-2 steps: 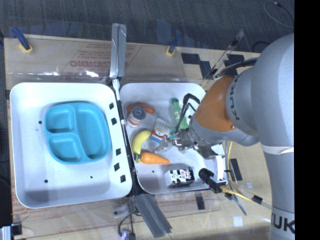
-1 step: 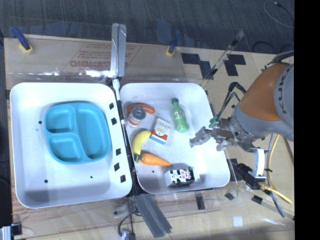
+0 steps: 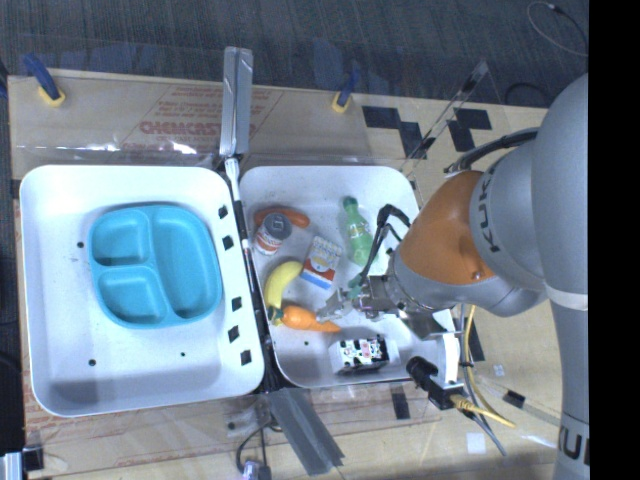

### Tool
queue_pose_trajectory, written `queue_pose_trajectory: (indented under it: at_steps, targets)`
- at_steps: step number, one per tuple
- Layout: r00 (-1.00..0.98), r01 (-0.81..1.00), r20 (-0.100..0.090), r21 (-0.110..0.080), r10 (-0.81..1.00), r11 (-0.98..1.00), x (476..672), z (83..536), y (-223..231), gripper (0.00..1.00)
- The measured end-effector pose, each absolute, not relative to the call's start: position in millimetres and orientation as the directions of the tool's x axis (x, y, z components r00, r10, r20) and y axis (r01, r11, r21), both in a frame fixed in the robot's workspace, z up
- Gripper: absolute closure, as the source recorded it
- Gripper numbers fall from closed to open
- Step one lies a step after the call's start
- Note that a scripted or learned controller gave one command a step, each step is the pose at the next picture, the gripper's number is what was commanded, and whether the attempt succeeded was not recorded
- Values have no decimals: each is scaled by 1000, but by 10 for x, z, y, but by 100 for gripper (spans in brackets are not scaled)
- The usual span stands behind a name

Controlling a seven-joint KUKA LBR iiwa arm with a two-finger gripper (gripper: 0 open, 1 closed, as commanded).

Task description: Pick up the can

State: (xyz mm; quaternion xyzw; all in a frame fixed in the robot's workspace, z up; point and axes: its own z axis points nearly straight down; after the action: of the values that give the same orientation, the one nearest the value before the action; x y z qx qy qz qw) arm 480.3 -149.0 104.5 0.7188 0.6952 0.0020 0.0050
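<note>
The can is small, with a grey lid and an orange and white label. It stands upright near the left wall of the right bin, just in front of an orange item. My gripper hangs low over the middle of the same bin, to the right of and nearer than the can, and clearly apart from it. It is close to the carrot's tip and just below a small carton. The arm's orange band hides the bin's right side.
Around the gripper lie a yellow banana, an orange carrot, a green bottle and a black-and-white box. The left bin holds a blue divided plate. A metal divider runs between the bins.
</note>
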Motion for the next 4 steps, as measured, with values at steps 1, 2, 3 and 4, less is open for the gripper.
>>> queue_pose_trajectory:
  at_steps: [1, 2, 3, 4]
  targets:
    - [200, 980, 1, -4, 980, -200, 5835, 1913, -448, 0]
    - [307, 952, 0, -6, 952, -307, 5236, 957, -953, 0]
    - [130, 992, 1, -2, 992, -130, 5217, 1794, -1781, 0]
    - [46, 999, 1, -2, 999, -46, 5118, 914, -1014, 0]
